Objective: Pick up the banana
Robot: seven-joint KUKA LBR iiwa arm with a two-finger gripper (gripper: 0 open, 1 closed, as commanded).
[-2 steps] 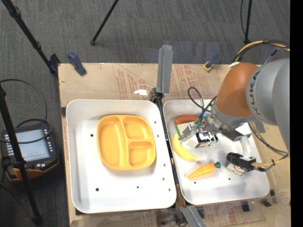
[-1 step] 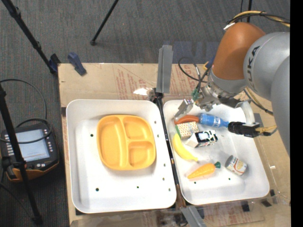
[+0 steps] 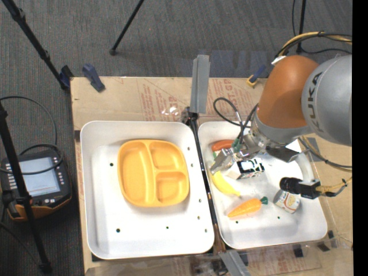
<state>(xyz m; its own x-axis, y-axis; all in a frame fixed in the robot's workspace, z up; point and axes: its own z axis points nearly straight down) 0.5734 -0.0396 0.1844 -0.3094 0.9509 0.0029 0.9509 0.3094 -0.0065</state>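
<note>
One tool [image 3: 225,160] hovers just above the banana [image 3: 225,184].

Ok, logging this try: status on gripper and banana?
Gripper low over right bin, at banana's top end. Banana lying in bin, not held. Carrot just beside it.

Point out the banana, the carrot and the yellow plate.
banana [image 3: 225,184]: camera view, middle of its yellow body.
carrot [image 3: 244,208]: camera view, middle of its orange body.
yellow plate [image 3: 133,174]: camera view, floor of its large left compartment.
</note>
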